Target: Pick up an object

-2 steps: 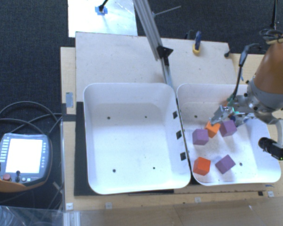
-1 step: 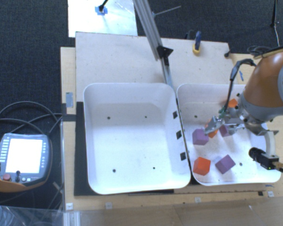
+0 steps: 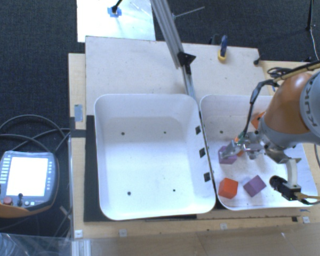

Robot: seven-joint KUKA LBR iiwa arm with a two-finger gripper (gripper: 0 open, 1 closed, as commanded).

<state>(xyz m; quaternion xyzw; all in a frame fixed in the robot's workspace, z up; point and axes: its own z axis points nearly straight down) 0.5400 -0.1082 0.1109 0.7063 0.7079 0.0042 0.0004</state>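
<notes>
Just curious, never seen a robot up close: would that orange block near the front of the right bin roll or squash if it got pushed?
The orange block looks flat-faced and sharp-edged, so it would probably slide, not roll. It appears solid, likely stiff. Small, so probably light.

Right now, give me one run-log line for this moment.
gripper: low in right bin, at purple block | grasp: unclear | orange cube, second purple block: near front wall

A teach pendant [image 3: 24, 183] lies on the floor at eight o'clock. A yellow clamp [image 3: 223, 54] grips the bench's edge at one o'clock.
</notes>
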